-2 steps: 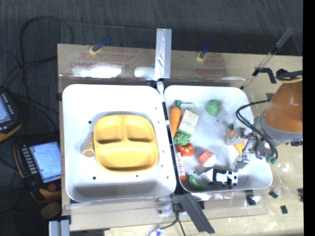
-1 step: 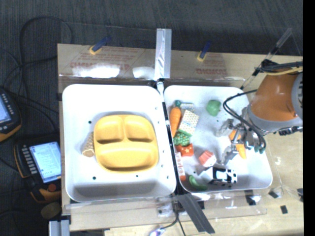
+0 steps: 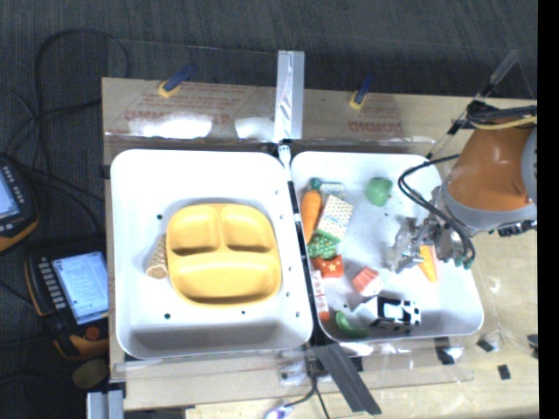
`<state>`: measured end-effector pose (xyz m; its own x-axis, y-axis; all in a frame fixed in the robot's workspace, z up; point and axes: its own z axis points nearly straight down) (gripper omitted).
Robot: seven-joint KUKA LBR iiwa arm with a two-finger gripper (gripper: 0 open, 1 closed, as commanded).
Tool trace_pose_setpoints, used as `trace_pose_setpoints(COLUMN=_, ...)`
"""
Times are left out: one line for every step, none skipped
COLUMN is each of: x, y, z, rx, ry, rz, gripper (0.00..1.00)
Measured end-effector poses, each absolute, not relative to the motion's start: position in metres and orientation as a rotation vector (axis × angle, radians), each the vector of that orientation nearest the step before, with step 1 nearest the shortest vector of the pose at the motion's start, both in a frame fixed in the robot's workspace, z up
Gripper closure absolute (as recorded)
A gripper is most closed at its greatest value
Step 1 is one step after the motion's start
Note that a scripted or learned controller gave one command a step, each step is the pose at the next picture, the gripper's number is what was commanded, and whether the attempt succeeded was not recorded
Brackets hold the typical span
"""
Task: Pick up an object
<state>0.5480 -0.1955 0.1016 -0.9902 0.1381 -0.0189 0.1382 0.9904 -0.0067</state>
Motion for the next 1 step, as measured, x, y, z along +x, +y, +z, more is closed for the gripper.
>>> trace_pose_setpoints(x=0.5479, y=-0.1954, z=0.1015, rx=0.216, ry=3.116, rz=-0.012, gripper=0.00)
